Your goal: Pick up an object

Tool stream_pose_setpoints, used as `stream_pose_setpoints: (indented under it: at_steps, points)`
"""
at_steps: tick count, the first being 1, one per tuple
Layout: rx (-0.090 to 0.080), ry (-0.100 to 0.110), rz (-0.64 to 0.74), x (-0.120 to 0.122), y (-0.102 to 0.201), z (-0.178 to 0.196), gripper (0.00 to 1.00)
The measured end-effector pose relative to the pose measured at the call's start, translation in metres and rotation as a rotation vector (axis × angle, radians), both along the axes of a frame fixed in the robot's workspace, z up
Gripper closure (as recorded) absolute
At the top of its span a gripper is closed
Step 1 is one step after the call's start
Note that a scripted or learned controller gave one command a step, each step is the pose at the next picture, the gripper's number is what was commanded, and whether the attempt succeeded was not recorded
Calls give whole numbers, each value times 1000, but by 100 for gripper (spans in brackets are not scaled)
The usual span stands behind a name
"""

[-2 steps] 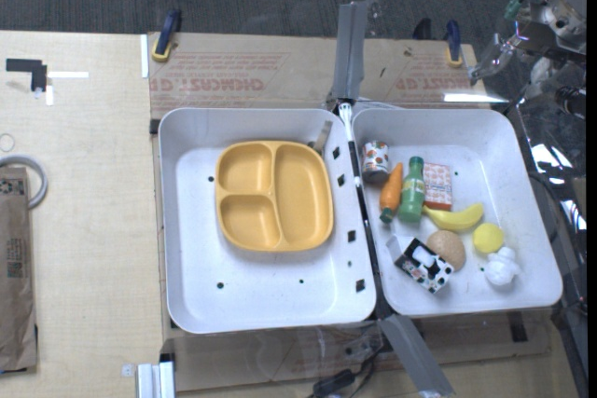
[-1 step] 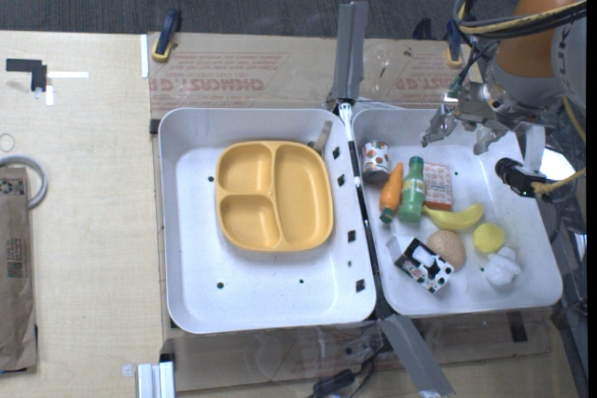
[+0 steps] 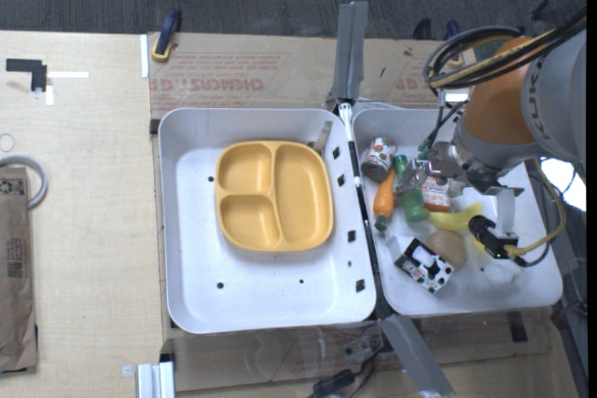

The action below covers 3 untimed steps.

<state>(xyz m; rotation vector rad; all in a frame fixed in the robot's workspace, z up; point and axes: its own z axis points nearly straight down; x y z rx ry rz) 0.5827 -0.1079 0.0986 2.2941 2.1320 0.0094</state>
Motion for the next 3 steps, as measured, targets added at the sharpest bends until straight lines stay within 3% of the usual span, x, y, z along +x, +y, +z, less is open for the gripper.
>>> stream_pose_setpoints:
  at_steps: [1, 2, 3]
  points:
    - [0, -7, -4, 2, -1, 12, 100]
    - [2, 13, -99, -21, 55, 92, 100]
    - [2, 14, -267, 17, 108, 92, 100]
